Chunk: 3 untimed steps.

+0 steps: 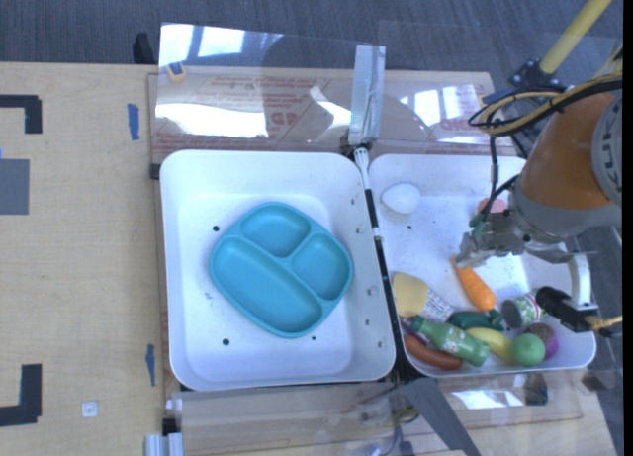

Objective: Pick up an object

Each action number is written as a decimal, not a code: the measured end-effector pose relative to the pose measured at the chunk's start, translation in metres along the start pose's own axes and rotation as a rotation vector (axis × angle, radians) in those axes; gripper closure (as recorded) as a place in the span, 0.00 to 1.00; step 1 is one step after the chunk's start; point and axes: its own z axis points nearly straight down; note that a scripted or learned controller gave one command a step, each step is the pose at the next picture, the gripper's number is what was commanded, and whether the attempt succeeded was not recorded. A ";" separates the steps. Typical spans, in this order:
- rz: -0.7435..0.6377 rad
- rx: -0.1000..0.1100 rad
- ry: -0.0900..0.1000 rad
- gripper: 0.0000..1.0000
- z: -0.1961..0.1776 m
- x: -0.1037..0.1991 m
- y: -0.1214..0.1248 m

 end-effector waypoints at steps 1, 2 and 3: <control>0.504 -0.008 -0.001 1.00 0.031 -0.003 0.021; 0.505 -0.007 -0.001 0.00 0.032 -0.003 0.020; 0.340 -0.007 0.001 0.00 0.031 0.017 -0.035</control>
